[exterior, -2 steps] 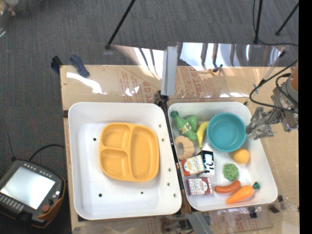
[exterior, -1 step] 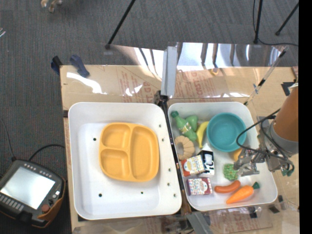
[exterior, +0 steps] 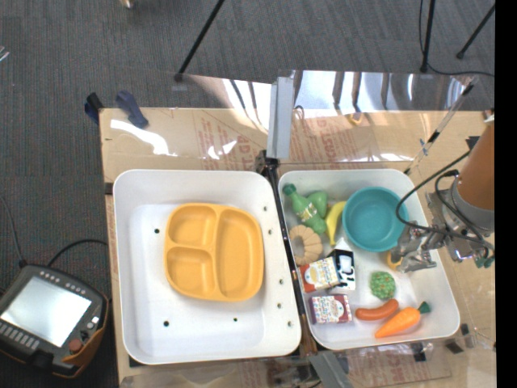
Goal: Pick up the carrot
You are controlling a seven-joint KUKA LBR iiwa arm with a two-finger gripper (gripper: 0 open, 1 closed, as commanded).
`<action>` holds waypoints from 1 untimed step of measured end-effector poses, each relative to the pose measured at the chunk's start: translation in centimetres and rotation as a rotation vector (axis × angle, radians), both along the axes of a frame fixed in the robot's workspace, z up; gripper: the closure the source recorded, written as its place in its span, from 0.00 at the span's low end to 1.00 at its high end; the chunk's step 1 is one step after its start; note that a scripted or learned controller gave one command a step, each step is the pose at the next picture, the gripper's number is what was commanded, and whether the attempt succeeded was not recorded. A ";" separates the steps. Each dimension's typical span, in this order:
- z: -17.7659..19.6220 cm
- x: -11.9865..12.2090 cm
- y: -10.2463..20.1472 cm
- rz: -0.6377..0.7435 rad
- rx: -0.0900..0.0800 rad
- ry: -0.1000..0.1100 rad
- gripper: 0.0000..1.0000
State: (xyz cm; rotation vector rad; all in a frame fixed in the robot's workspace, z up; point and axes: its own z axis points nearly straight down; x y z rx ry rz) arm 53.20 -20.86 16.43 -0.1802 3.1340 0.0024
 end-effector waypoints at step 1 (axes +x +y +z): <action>3.9 -1.2 9.6 0.489 0.001 0.000 1.00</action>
